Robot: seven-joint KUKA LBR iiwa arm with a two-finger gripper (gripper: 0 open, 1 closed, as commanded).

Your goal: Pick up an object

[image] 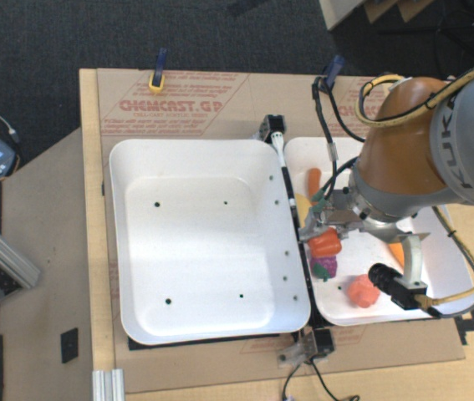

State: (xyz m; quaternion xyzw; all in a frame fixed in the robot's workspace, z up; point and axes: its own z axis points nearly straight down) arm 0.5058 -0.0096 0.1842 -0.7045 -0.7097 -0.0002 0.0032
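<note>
The arm [412, 149], bent low over the right bin [445, 261], seems mid-grasp, its gripper [320, 230] down at a red-orange object [327, 243] beside the bin's left wall (finger spread I cannot tell), so next comes a confirmed grip before lifting clear.

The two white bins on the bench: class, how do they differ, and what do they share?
The left bin shows bare floor with small dark dots; the right bin holds small toys, among them a red-orange piece and a pink one. The arm reaches over the right bin, not the left bin. Both are shallow, white, round-cornered.
</note>
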